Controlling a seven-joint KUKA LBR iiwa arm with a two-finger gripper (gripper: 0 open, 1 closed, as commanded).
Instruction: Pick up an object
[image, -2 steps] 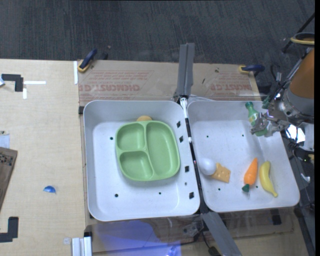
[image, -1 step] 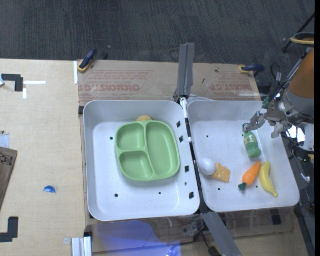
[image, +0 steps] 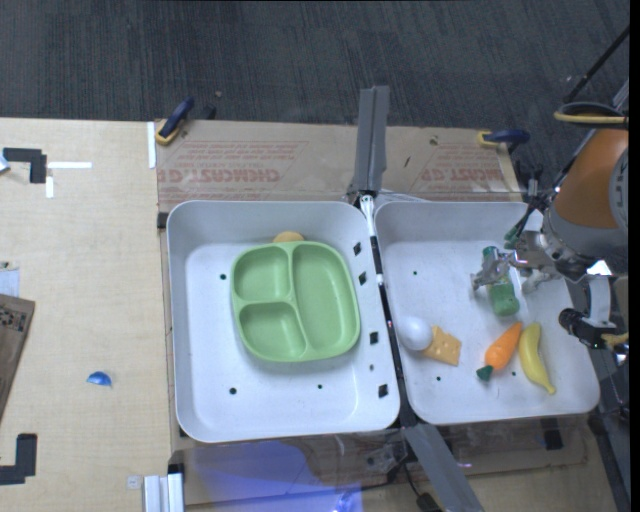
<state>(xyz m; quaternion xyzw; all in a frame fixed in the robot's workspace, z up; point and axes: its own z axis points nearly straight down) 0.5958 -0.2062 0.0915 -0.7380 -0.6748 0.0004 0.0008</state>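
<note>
Faintly, cardboard (image: 330, 160) reads "CHEMSAT".

Two bins side by side on the bench (image: 80, 300)

Left bin (image: 200, 400) holds a divided plate (image: 296, 300). Right bin (image: 450, 395) holds an egg (image: 414, 332) touching a wedge (image: 444, 347), with carrot (image: 502, 348) and banana (image: 535, 358) further right.

The bench (image: 80, 300) was a pale wooden surface. Two shallow white bins sat on it side by side, touching along a central divider: the left bin (image: 200, 400) and, at its 3 o'clock, the right bin (image: 440, 390). A sheet of printed brown cardboard (image: 260, 160) lay at 12 o'clock of the bins, held by a blue-and-yellow clamp (image: 176, 117). A small blue object (image: 98, 379) lay at 9 o'clock of the left bin, well apart from it.
</note>
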